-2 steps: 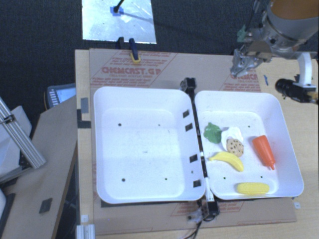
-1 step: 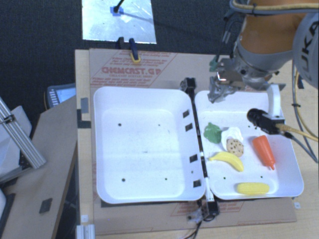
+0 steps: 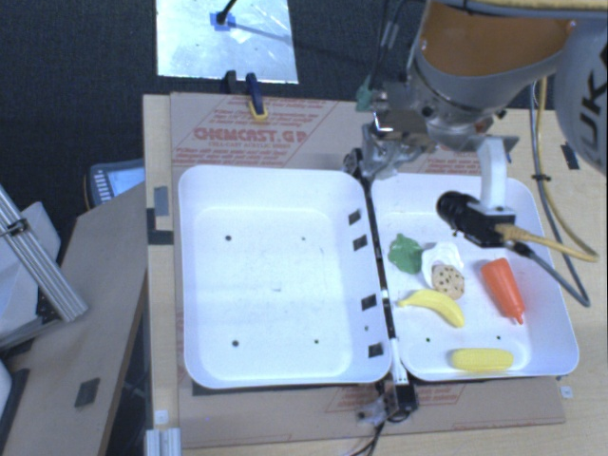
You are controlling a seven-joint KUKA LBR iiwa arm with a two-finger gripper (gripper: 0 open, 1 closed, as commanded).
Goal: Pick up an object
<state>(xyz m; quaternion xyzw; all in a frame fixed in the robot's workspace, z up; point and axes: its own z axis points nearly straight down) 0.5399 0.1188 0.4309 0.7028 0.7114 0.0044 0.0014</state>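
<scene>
I see the arm leaning in over the right bin's far edge, gripper hanging just above that rim. Below it lie the cookie, banana and carrot, untouched.

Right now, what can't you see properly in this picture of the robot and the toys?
- The tool: its own mount hides its tips in the camera view, so open or shut is unclear.
- The arm: cut off by the top and right edges.
- The white thing behind the cookie: partly covered, too small to name.
- The grey device left of the bench: half hidden behind it.
</scene>
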